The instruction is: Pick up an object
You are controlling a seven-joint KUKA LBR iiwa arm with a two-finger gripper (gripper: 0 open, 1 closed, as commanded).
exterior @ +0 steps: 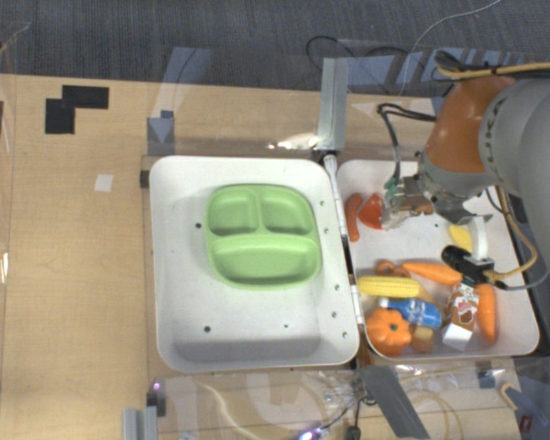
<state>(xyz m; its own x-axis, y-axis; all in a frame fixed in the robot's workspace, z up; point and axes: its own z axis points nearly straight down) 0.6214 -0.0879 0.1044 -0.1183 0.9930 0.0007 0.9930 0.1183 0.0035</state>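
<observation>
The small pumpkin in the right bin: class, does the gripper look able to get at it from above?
Probably yes: the pumpkin lies uncovered at the bin's near-left corner, though the corn cob and bin wall crowd it. The gripper is further back.

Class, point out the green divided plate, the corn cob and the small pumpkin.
green divided plate [261, 235]: camera view, centre divider.
corn cob [388, 287]: camera view, middle of cob.
small pumpkin [388, 329]: camera view, orange body.

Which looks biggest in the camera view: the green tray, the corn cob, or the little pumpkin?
1. Green divided tray, by far the largest.
2. Corn cob and pumpkin look alike in size: the corn longer, the pumpkin rounder.
</observation>
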